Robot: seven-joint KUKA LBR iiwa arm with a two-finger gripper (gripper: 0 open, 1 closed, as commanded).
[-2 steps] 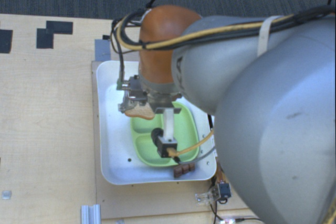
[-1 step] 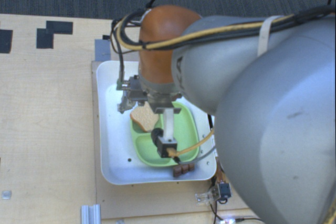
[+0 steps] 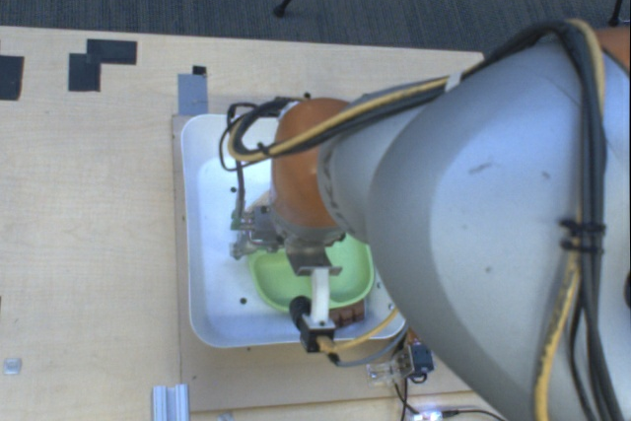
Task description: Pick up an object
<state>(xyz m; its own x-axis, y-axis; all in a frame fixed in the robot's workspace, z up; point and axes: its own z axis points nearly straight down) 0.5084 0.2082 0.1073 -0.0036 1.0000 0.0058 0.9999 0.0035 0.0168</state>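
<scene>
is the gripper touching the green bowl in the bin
Cannot tell. In the camera view the gripper hangs over the green bowl in the white bin, but the wrist hides the fingertips and any gap.

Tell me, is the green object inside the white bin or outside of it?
Inside. The green object lies within the white bin's rim, on its floor, partly covered by the arm's wrist.

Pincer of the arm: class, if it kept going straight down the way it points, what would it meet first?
Most likely the green bowl lying in the white bin, directly beneath the pincer. Depth is hard to judge from above, so how near they are cannot be told.
</scene>
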